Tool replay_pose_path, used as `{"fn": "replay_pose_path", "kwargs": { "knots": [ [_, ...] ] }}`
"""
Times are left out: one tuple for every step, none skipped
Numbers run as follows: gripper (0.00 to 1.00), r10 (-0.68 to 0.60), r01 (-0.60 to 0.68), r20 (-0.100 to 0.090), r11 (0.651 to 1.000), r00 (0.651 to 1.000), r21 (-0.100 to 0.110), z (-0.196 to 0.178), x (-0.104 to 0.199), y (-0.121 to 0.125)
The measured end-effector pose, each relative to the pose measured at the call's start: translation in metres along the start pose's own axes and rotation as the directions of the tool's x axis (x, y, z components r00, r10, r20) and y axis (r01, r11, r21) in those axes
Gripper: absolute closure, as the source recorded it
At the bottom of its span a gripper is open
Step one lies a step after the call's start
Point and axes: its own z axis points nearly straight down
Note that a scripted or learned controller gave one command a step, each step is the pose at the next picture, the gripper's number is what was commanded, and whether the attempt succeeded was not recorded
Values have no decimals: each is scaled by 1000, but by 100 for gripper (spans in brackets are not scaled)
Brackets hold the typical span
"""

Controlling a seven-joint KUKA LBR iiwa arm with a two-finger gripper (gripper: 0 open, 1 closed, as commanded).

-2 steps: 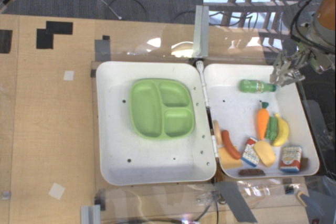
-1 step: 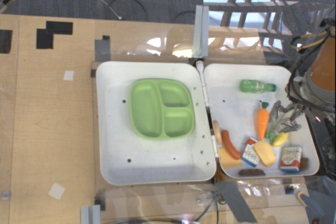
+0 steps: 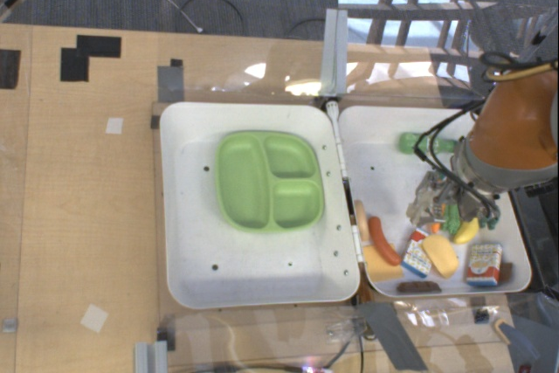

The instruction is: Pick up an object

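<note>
Fingers [image 3: 426,203] apart beside diagonal banana [image 3: 467,231]

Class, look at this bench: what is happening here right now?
A robot arm reaches from the right into the right bin, its pincer low over a pile of toy food. A red sausage and a yellow block lie nearby. The left bin holds a green tray.

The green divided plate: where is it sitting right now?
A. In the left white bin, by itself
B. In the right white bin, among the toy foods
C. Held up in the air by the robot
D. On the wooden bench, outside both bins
A. The green divided plate lies flat in the left white bin, while the toy foods, such as the red sausage, lie in the right white bin under the gripper.
</note>
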Motion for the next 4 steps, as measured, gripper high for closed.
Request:
{"fn": "replay_pose_path", "kwargs": {
  "knots": [
    [100, -26, 26, 20, 1000, 999, 4, -156, -33, -1],
    [100, -136, 136, 8, 991, 991, 3, 22, -13, -3],
    [100, -250, 250, 14, 968, 968, 11, -106, -39, -64],
    [100, 155, -155, 10, 988, 988, 4, -158, 24, -75]
  ]
}}
